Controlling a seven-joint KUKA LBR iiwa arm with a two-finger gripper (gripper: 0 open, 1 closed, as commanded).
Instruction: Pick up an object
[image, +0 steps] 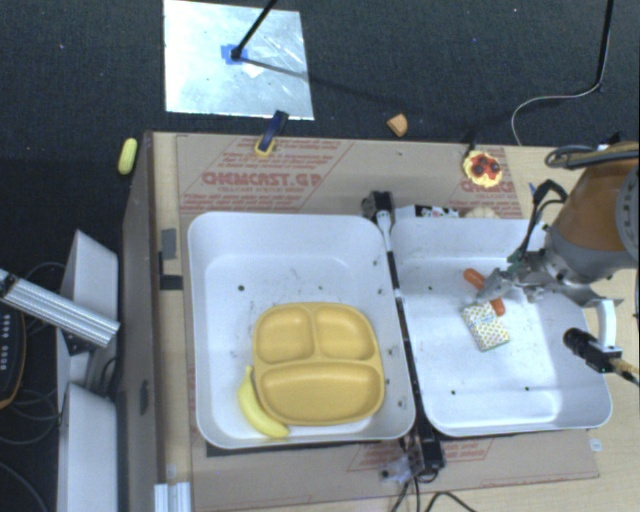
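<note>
Over the right-hand bin (520, 405), the gripper (497, 290) hangs low beside an orange carrot-like piece (474, 278) and a small patterned packet (486, 325), seemingly lining up a grab; whether it grips anything cannot be told. A yellow tray (318, 362) and banana (256, 405) sit opposite.

You have bright, even overhead light; white bins (300, 240) near overexposed, shadows faint, foil sheet (238, 60) glaring, overall focus slightly soft.

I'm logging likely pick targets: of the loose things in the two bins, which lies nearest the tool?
The carrot in the right bin, just beside the tool. The pouch lies a little farther off; the banana and yellow plate are in the left bin.
</note>
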